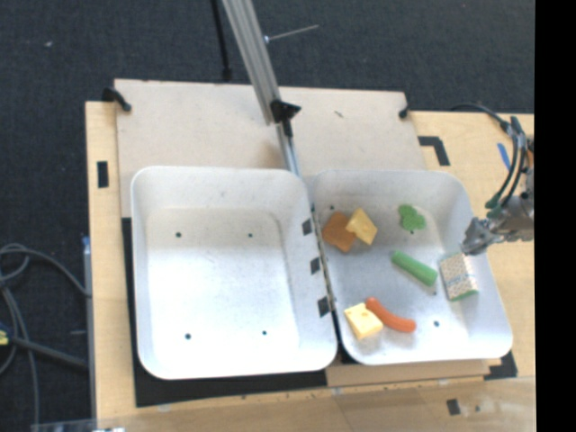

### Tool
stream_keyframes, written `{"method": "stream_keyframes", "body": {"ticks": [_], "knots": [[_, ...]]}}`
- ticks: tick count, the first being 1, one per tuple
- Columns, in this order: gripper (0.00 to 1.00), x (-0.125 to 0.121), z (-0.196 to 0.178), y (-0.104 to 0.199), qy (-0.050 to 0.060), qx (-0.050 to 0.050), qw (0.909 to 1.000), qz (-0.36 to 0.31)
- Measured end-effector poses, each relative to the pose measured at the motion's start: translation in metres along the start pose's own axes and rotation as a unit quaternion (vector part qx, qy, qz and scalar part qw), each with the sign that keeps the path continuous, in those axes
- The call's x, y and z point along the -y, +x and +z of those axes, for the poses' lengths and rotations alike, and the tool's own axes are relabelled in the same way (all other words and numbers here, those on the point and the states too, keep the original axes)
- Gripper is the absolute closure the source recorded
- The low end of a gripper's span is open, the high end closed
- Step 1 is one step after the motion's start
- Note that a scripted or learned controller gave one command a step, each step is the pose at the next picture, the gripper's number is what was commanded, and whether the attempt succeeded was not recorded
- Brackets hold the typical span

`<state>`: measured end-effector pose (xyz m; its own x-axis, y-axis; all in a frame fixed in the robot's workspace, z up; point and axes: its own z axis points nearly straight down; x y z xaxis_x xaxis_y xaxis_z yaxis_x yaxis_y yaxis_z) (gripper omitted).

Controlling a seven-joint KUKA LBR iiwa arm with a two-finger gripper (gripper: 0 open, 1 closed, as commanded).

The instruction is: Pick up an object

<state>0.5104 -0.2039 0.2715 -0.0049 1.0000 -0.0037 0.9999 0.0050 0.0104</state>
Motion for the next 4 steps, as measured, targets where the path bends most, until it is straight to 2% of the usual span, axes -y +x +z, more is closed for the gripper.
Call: {"method": "stream_keyframes", "body": {"ticks": [1,2,4], "knots": [[1.0,-0.002,-0.029,-0.001,0.002,-0.001,1.0,-0.001],[1.0,-0.017,-0.021,0.037,0.005,-0.001,1.0,0.0],[1.0,-0.048,0.008,0.134,0.008,-0.002,1.0,0.0]]}}
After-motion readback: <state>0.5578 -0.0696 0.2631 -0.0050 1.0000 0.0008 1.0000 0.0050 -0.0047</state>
